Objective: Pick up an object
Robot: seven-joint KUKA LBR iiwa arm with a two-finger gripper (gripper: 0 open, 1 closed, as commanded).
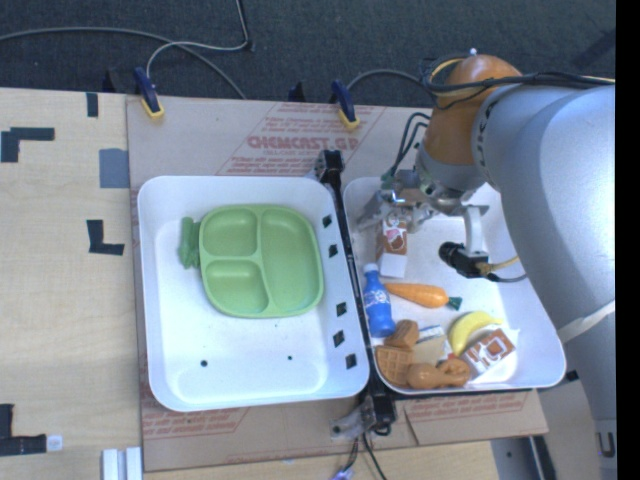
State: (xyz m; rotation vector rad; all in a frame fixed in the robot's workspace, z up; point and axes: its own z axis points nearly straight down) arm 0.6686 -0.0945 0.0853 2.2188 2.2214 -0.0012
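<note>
Right bin (545, 366): carton (394, 246) just below gripper (398, 205)

We saw the scene evenly and fairly brightly lit from above, with soft, short shadows. The two white bins (160, 268) came out near overexposed, their rims washed pale. The grey arm (560, 188) carried a broad dull sheen, and its orange band (470, 103) a small highlight. The picture was a little soft and grainy throughout; fine print on the cardboard (290, 143) blurred.
</note>
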